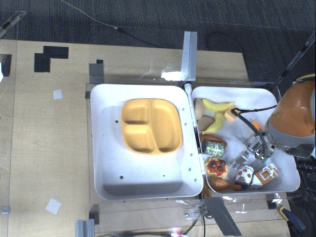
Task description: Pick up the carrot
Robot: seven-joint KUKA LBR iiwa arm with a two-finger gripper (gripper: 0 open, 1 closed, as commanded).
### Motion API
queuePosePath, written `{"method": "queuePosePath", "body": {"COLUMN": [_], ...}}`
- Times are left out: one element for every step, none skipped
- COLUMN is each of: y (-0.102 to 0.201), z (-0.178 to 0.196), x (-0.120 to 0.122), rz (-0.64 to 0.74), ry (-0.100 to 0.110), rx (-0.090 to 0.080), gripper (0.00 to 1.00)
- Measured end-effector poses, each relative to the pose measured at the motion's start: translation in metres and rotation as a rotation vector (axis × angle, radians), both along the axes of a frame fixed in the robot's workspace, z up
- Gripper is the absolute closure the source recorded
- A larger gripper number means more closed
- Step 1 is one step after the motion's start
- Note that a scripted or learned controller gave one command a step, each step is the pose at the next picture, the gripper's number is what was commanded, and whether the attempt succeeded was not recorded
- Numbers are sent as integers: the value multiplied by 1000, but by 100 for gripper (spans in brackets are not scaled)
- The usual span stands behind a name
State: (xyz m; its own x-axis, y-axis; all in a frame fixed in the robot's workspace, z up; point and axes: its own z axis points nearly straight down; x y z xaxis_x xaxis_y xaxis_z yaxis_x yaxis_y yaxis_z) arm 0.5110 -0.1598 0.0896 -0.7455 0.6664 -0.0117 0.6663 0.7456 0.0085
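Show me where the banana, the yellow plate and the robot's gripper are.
banana [217, 105], camera view, on its upper yellow curve.
yellow plate [165, 127], camera view, on the floor of its large right compartment.
gripper [250, 155], camera view, at its metal tip.

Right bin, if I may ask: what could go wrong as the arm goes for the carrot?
1. The gripper sits among crowded toys, next to a white block and an orange box; it might grab one of those instead.
2. The only carrot-like thing, an orange sliver, lies beside the arm and looks partly hidden, so the aim may be off.
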Motion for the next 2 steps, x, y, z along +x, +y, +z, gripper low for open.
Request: {"method": "queuePosePath", "body": {"y": [-44, -41], "z": [0, -1], "x": [-18, 55], "rz": [-335, -107], "ry": [-2, 5], "rx": [6, 2], "gripper": [0, 0]}}
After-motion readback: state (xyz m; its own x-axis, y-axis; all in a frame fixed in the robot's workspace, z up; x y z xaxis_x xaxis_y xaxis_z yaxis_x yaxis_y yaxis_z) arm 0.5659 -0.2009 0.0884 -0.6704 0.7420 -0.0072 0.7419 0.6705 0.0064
